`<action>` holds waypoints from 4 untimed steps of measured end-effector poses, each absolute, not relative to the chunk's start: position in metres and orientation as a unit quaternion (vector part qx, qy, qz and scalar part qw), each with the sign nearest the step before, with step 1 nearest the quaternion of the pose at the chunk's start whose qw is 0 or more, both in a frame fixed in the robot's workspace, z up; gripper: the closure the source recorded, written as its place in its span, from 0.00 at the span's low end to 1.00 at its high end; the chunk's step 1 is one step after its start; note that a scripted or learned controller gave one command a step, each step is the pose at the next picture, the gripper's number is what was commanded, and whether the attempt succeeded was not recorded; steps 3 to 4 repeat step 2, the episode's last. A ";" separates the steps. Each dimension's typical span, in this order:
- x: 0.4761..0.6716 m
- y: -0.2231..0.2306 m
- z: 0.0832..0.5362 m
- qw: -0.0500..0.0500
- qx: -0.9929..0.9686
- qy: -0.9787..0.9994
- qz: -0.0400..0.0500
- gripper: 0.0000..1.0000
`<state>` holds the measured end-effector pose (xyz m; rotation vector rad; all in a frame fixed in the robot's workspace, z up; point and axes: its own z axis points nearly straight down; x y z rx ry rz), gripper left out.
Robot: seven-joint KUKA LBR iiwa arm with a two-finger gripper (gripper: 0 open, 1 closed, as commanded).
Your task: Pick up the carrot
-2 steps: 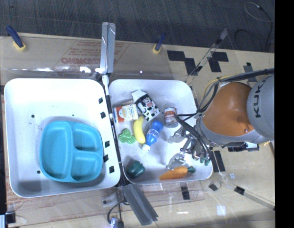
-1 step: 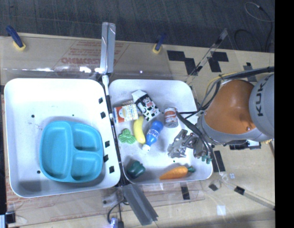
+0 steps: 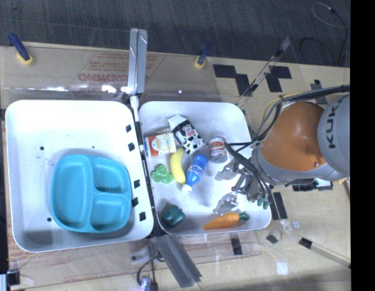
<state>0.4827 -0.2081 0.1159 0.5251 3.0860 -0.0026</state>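
Your carrot (image 3: 224, 221) lies at the near edge of the right bin (image 3: 251, 126). The gripper (image 3: 229, 190) hangs just above it, jaws apart, clamping nothing. Left of the carrot: a dark green pepper (image 3: 172, 215). Farther back: banana (image 3: 177, 166), blue bottle (image 3: 195, 171), can (image 3: 217, 149), cartons (image 3: 186, 134). The left bin (image 3: 23, 126) carries a blue tray (image 3: 90, 193).

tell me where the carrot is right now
The carrot lies in the right bin, near its front right corner, just below the gripper and to the right of the dark green pepper.
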 end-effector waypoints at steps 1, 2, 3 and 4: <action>0.481 -0.209 0.096 0.006 0.132 0.991 -0.001 0.00; 0.482 -0.208 0.106 0.006 0.130 0.991 -0.001 1.00; 0.482 -0.208 0.106 0.006 0.130 0.991 -0.001 1.00; 0.482 -0.208 0.106 0.006 0.130 0.991 -0.001 1.00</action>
